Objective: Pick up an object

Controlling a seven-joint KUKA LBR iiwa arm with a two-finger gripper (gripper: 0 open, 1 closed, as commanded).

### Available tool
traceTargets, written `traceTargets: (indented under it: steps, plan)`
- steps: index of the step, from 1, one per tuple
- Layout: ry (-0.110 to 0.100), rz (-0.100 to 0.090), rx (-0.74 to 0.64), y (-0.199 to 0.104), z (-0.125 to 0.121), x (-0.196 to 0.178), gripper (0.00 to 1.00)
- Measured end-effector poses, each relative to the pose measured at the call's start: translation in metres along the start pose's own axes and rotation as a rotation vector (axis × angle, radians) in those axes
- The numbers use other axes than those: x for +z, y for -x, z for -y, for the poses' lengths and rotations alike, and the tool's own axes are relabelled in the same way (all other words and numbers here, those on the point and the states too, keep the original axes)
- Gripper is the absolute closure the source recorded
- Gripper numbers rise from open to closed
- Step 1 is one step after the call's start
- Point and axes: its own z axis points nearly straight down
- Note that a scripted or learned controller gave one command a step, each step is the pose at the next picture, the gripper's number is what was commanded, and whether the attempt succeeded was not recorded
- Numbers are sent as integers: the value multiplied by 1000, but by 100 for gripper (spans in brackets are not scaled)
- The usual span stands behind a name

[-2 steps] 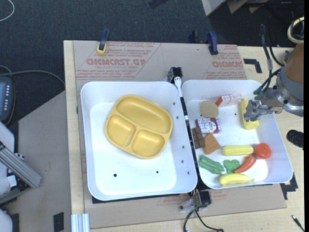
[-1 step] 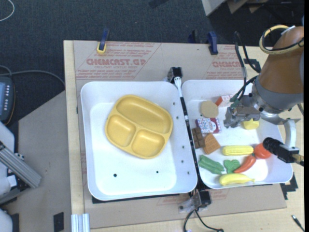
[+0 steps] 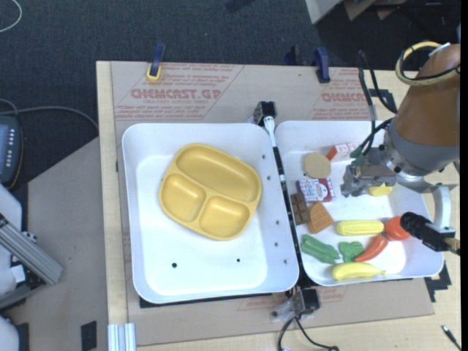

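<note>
STAGE: grey two-finger gripper [image 3: 360, 180] is hovering low over the right white bin [image 3: 292, 134], beside a small yellow toy piece [image 3: 380, 189] | JAWS: opening cannot be told, nothing seen held | PROGRESS: pick not yet achieved; grasp and lift are remaining | OTHER: yellow plastic divided tray [image 3: 210, 191] is lying in the left white bin [image 3: 135, 152]

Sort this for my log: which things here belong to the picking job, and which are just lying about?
Job: tool; right bin with corn, banana, red pepper, green pod, cookie, cracker, red packet.

Lying about: yellow divided plate in the left bin, blue clamps, cables.
</note>
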Motion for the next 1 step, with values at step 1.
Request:
traceTargets:
  steps: [1]
  plan:
    - [5,2,-2,-3,-13,-4,100]
